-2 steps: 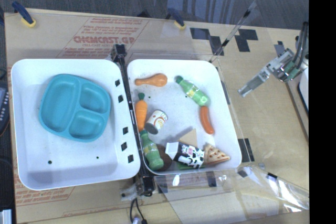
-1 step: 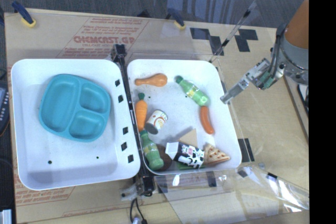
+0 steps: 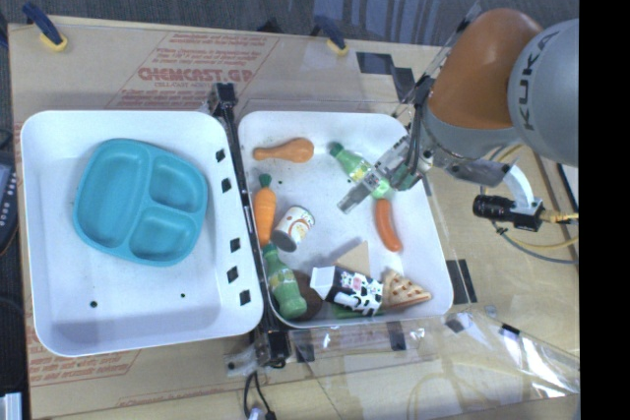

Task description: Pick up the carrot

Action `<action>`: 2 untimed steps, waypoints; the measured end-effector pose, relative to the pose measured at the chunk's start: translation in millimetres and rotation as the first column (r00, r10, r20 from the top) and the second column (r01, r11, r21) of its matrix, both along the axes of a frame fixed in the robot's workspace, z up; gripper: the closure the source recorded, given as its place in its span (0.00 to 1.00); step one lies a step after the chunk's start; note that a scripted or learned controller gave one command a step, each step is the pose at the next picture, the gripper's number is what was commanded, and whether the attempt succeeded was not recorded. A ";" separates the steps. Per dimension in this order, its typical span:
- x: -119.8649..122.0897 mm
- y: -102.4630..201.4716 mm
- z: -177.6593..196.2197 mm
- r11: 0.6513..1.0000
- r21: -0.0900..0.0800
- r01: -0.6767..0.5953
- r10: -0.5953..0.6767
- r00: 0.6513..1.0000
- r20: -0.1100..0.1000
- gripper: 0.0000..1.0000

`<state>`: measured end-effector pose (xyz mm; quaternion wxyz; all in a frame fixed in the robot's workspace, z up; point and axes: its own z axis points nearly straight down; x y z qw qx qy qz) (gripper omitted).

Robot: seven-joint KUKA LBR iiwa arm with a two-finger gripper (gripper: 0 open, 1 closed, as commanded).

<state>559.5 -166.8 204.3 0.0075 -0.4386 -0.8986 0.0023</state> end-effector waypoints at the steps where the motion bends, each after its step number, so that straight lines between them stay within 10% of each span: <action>1: 47.5 57.7 -103.0 0.984 -0.007 -0.178 0.178 0.984 0.015 0.00; 2: 71.7 54.3 -113.7 0.999 -0.003 -0.053 0.053 0.998 -0.021 0.00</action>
